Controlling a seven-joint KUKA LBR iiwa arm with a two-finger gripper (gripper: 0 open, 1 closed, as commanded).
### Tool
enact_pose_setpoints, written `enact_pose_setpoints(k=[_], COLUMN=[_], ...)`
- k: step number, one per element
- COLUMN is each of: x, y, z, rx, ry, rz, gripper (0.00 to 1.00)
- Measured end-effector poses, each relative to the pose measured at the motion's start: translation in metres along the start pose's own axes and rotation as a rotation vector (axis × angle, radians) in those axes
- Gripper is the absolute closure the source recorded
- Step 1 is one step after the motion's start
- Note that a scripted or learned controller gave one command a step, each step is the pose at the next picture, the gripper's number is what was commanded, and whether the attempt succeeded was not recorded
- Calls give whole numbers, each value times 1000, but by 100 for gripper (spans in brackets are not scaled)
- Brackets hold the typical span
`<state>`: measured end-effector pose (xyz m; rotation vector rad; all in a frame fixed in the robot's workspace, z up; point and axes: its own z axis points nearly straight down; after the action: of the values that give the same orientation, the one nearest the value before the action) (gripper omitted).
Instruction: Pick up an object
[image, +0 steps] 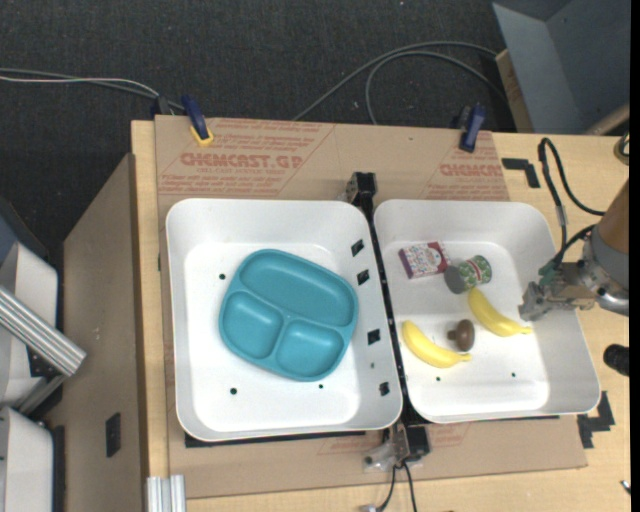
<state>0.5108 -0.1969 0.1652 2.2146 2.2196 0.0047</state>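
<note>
Cardboard-topped bench (300, 140), two white bins (190, 300), dark carpet floor (80, 40), end effector (535, 300) grip state unclear

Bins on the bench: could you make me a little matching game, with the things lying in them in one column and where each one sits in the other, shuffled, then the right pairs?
Things:
1. teal divided plate
2. small carton
3. brown round fruit
4. tipped-over can

Places:
A. between the two bananas in the right bin
B. alone in the left bin
C. right bin, just right of the carton, above one banana
D. right bin, nearest its far left corner

Pairs: 1-B, 2-D, 3-A, 4-C
</note>
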Motion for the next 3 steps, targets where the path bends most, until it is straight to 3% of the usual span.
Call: enact_pose_setpoints(k=[1,2,3], x=[0,0,53], y=[2,2,-1], z=[-54,-46,-42], rx=[0,8,9], ry=[0,3,5], rz=[1,1,-2], gripper=[100,100,100])
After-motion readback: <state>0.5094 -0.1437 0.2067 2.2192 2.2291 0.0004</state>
